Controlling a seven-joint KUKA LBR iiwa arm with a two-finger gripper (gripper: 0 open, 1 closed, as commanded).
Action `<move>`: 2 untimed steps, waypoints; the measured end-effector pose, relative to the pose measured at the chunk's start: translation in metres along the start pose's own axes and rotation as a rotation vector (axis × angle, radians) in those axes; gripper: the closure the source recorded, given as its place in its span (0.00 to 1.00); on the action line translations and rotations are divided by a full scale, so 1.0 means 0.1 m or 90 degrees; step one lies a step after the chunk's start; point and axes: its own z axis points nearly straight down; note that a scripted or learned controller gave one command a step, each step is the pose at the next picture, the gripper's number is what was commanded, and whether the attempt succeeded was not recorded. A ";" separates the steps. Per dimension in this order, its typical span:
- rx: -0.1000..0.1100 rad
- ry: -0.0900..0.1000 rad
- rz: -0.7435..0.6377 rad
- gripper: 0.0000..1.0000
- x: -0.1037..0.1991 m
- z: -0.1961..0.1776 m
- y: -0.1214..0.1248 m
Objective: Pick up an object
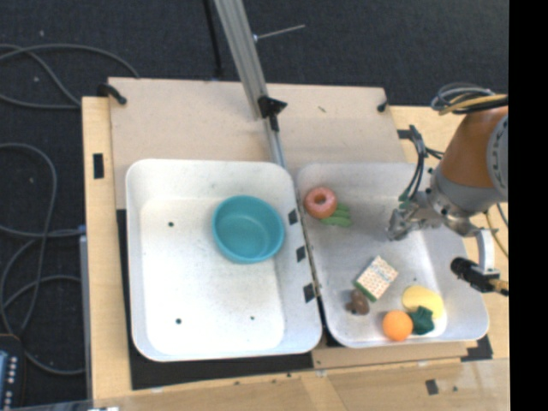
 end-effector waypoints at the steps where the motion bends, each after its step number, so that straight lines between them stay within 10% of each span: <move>1: -0.001 0.001 -0.003 1.00 0.03 -0.45 0.03; 2: -0.001 0.001 -0.004 1.00 0.11 -0.93 0.06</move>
